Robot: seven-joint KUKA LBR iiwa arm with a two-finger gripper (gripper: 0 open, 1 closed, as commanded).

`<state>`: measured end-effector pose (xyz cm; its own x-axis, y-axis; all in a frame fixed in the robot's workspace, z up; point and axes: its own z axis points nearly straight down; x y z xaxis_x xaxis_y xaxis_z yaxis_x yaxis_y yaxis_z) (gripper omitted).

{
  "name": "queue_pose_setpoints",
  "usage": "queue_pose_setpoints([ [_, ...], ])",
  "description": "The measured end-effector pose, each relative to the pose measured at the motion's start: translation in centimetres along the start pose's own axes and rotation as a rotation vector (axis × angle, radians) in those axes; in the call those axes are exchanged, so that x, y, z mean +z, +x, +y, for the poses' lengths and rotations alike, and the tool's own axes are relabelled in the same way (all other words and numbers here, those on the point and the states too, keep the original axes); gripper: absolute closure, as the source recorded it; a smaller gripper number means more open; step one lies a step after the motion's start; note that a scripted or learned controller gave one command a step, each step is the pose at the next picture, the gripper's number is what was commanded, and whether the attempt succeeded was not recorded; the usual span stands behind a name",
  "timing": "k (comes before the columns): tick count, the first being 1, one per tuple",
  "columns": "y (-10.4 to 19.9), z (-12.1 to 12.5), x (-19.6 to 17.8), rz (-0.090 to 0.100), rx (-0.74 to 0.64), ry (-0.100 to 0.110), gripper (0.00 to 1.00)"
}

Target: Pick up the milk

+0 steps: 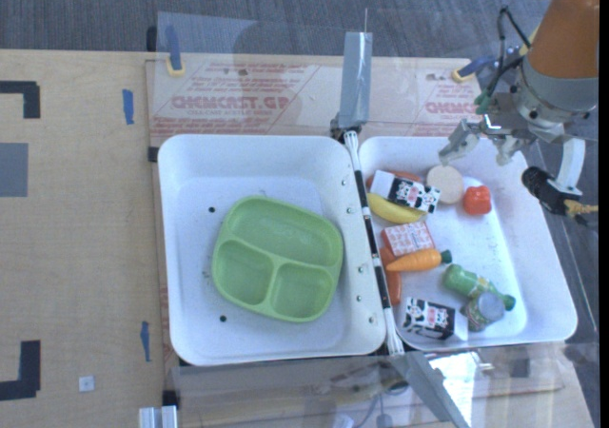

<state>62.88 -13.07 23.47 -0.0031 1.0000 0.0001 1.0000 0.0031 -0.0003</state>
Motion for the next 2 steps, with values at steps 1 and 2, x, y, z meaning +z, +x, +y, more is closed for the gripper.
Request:
queue_pose_setpoints([
  [1,2.78,0.13,13.87,0.0,-0.158,-0.003,0.0],
  [2,2.5,-0.07,12.95,-0.002,-0.155,0.006,1.0],
])
